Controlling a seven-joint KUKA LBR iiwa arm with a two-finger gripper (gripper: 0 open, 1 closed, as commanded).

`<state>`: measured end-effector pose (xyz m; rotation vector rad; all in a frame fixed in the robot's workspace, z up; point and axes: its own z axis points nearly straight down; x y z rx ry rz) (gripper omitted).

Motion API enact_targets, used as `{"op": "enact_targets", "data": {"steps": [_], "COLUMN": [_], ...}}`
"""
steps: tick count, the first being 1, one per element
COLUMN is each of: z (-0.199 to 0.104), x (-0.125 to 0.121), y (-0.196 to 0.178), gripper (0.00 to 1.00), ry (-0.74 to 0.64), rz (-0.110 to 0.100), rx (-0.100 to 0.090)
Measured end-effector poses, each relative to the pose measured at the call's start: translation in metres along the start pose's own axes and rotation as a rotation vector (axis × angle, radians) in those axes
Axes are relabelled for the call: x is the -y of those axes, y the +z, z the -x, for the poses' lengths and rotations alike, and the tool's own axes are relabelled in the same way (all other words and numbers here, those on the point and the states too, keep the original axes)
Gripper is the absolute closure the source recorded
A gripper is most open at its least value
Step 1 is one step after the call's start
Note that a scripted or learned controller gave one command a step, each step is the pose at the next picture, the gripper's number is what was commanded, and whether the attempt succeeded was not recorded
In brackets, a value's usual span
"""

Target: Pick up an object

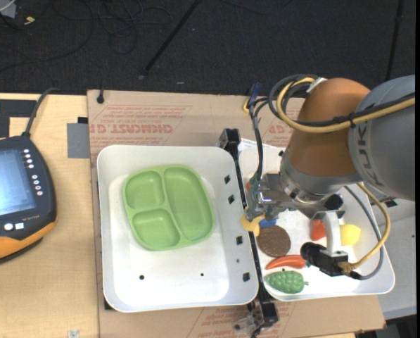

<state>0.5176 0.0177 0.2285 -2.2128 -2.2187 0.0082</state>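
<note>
I'm looking down on a pale wooden bench [27, 287] with a sheet of brown cardboard [160, 118] laid over it, red lettering printed across the sheet. Behind the bench the floor [195, 34] is dark carpet, with black cables trailing over it. At the far left sits a control pendant [13, 196], grey screen, orange underside.

Two shallow white bins sit side by side on the cardboard. The left bin [167, 280] holds a light green plastic tray [169, 206], smooth, rounded corners, split into three compartments, lying a little askew.

The right bin [382, 277] is where the pickable things are. Near its left wall I see a flat brown disc [274, 241], matt and round. Just below that lies a curved red piece shaped like a chilli [285, 263], and below that again a bumpy green object [285, 282], knobbly all over, close to the bin's near edge. Something yellow [349, 234] and something orange-red [318, 229] lie further right, partly hidden by the arm. A small blue and yellow bit [257, 223] sits by the divider.

The arm [343, 146] comes in from the right, orange band bulging above the grey wrist, cables looped over it. The gripper [266, 201] hangs over the left part of the right bin, just above the brown disc. Whether it's released or clenched, I can't tell from up here.
</note>
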Motion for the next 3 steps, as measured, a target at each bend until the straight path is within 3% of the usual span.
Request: {"op": "enact_targets", "data": {"steps": [1, 3], "z": [-0.0262, -0.0231], "x": [-0.0024, 0.0030], "y": [0.0099, 0.0121], "gripper": [1.00, 1.00], "ry": [0.001, 0.001], "rz": [0.000, 0.001], "rx": [0.001, 0.003]}}
